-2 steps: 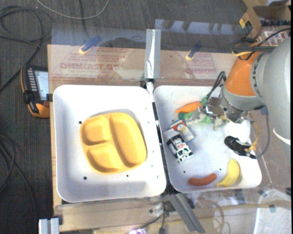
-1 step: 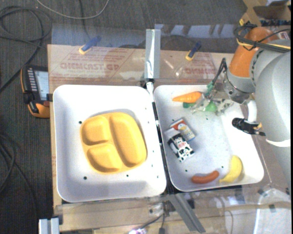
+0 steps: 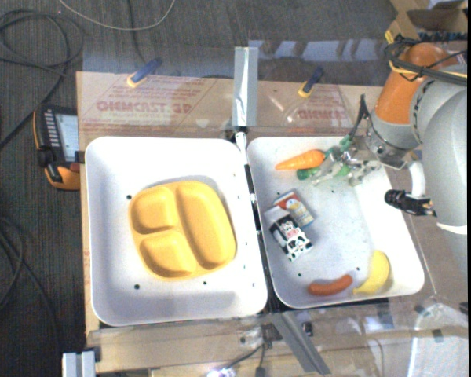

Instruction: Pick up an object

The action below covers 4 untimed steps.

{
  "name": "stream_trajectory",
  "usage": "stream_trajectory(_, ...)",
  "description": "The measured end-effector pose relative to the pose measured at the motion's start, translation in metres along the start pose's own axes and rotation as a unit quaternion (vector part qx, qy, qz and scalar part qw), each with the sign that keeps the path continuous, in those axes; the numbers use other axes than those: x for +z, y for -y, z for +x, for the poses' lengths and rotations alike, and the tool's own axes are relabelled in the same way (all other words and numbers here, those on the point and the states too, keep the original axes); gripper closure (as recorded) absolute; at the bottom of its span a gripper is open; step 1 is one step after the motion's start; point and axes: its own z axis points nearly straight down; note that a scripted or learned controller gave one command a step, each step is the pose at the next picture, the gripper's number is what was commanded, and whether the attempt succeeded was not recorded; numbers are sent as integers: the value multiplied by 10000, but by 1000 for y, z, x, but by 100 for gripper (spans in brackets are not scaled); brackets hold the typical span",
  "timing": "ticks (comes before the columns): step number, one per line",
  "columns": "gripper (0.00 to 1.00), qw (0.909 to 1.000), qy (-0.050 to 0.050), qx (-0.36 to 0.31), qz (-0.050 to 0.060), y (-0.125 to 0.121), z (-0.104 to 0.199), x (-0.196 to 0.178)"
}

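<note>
Over the right-hand bin point(image 3: 412, 277), near its far edge, the gripper point(image 3: 347, 166) hangs low on the end of the grey arm point(image 3: 443, 144), whose orange band point(image 3: 399, 96) sits just above the wrist. What it is set among is a tangle of metal and a little green, too small and blurred to read, so I cannot tell how the jaws stand, nor whether anything lies between them. The nearest candidate for picking is the toy carrot point(image 3: 301, 161), which lies just beside the gripper on the side towards the other bin, its green top end closest to the tool and its orange tip pointing away from it; the long axis runs roughly across the bin, along the far wall, so a grasp would likely want the jaws closing across that axis rather than along it. By my reading the approach is made and the grasp itself is not yet shown as done. The rest of this bin holds four more things, all well apart from the gripper: one small orange-labelled packet point(image 3: 292, 208), one black-and-white carton point(image 3: 291, 238) touching it on the near side, one toy sausage point(image 3: 330, 286) by the near wall, and one yellow banana-like piece point(image 3: 377, 273) just beside the sausage in the near corner. That makes five objects here, one of each. The left-hand bin point(image 3: 110, 289) carries a single yellow compartment tray point(image 3: 182, 228) with three wells.
</note>
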Motion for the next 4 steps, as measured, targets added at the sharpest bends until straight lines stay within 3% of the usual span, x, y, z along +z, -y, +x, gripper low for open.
stream_trajectory(1, 0, 9992, 152, -307, -216, -2, 40, -105)
stream_trajectory(2, 0, 9988, 109, -433, -196, -5, 5, -8)
stream_trajectory(3, 0, 9958, 157, -861, -267, 40, 1, -1)
stream_trajectory(4, 100, 9958, 154, -863, -281, 40, 3, -11)
